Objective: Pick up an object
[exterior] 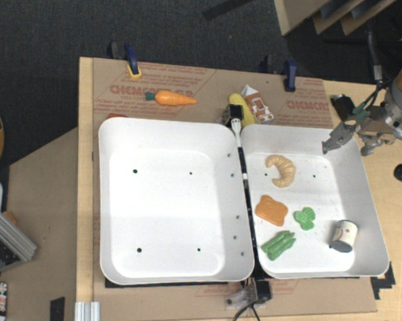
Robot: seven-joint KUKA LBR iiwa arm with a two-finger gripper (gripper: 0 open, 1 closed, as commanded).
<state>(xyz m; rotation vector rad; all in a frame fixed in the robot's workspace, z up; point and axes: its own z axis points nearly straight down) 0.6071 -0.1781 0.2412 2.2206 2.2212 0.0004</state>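
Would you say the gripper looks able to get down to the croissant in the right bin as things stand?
Probably yes. The gripper hangs over the right bin's far corner, and the croissant lies apart from the other items, nothing over it.

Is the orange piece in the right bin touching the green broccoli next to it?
Apart. The camera view shows a strip of white bin floor between the orange piece and the green broccoli.

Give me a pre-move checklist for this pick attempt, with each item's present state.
1. Targets in the right bin: croissant, orange piece, green pieces, small can: ok.
2. Objects lie apart from one another: ok.
3. Gripper at the bin's far right corner, above no object: not ok.
4. Finger opening: cannot tell.
5. Carrot lies outside both bins: not ok as a target.
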